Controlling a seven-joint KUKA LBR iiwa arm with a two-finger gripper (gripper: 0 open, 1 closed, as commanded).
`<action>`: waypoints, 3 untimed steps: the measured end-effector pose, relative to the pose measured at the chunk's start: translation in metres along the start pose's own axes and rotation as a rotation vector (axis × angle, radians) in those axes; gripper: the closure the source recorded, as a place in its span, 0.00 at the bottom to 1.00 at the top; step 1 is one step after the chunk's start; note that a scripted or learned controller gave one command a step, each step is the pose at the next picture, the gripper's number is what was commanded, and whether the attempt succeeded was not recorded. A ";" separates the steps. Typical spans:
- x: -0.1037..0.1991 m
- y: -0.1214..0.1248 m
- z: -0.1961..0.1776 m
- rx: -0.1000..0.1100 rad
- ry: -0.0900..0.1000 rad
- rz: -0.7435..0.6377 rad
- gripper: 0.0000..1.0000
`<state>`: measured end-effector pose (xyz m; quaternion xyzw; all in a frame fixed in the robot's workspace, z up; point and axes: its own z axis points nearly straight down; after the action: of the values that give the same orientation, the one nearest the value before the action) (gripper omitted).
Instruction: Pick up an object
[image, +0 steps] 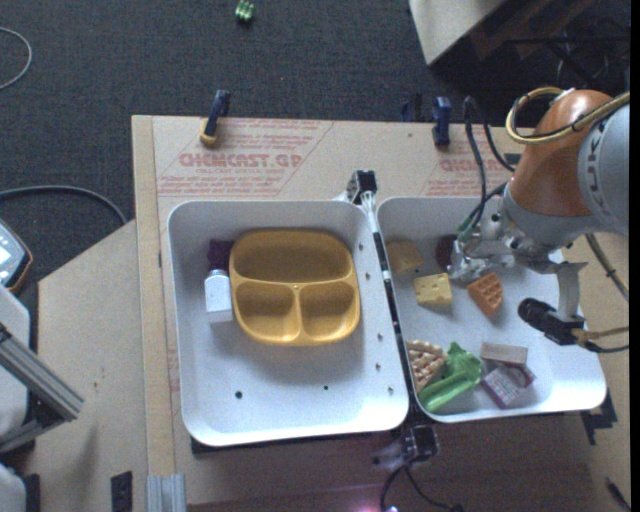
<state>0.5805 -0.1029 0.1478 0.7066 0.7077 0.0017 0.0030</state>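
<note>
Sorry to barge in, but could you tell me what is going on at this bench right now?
A grey and orange arm reaches into the right bin, its gripper low among toy food near the cheese wedge and orange waffle piece. Nothing is visibly held. The left bin has a yellow divided tray and a small white bottle.

Showing across the bench board (300, 150) in red print, repeating in diagonal rows: lettering reading roughly "CHEMCAST GP," partly blurring; a second patch (462, 165) at right proving too cropped for reading.
</note>
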 end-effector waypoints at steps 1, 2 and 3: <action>0.009 0.007 -0.051 -0.001 0.000 -0.001 1.00; 0.009 0.008 -0.079 0.001 0.000 0.000 1.00; 0.056 0.010 -0.083 0.003 0.003 -0.004 1.00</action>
<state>0.5898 -0.0467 0.2311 0.7051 0.7091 0.0018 0.0010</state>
